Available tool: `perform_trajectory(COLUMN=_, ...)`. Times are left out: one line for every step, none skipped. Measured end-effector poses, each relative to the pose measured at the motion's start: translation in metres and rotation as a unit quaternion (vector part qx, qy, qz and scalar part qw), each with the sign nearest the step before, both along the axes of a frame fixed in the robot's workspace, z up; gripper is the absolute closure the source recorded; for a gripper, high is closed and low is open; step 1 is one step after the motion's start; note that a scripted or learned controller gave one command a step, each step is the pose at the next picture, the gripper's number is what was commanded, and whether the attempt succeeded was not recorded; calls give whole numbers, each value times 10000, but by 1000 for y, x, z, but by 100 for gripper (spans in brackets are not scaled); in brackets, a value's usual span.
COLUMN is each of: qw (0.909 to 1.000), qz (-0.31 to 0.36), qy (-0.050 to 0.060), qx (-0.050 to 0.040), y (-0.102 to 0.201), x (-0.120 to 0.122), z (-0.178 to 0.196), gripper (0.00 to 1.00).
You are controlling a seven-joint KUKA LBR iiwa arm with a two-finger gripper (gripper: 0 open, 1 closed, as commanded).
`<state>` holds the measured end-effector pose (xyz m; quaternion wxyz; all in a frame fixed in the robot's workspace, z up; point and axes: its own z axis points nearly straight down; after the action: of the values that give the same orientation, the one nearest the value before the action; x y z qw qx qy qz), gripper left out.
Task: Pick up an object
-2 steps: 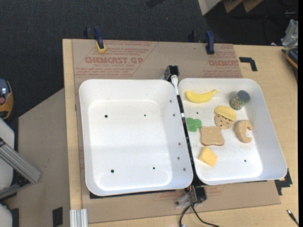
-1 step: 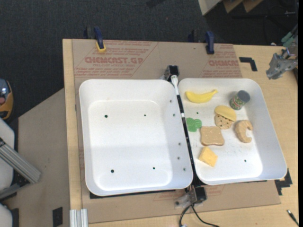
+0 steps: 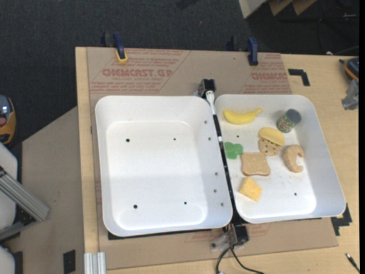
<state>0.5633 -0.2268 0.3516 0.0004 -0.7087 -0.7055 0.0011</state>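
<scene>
A: On the worktop (image 3: 171, 61), two white bins side by side. Left bin (image 3: 159, 164): bare white floor with a few dark dots.

B: And the right bin (image 3: 319, 181)?

A: Seven small items, all loose, clustered toward its left and far half. Yellow banana (image 3: 242, 116) near the far rim. Grey-green can (image 3: 288, 120) to its right. Green piece (image 3: 232, 150) beside the dividing wall. Yellow wedge (image 3: 271, 135) touching a speckled cracker (image 3: 269, 146). Brown bread slice (image 3: 255, 164) below those. Tan pastry (image 3: 294, 158) to the right. Yellow cheese block (image 3: 250, 189) nearest the camera.

B: Jaws?

A: Cannot tell their state; nothing here to judge by. Every item lies flat on the bin floor.

B: Surroundings?

A: Two blue clamps (image 3: 119, 43) on the far worktop edge.
</scene>
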Motion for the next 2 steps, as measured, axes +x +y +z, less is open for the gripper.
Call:
perform_trajectory(qw=10000, qz=87, qy=24, qx=41, y=133, x=2, z=-74, gripper=100)
perform_trajectory(qw=9999, qz=37, qy=-118, qx=-8, y=149, x=-16, z=168, gripper=100)
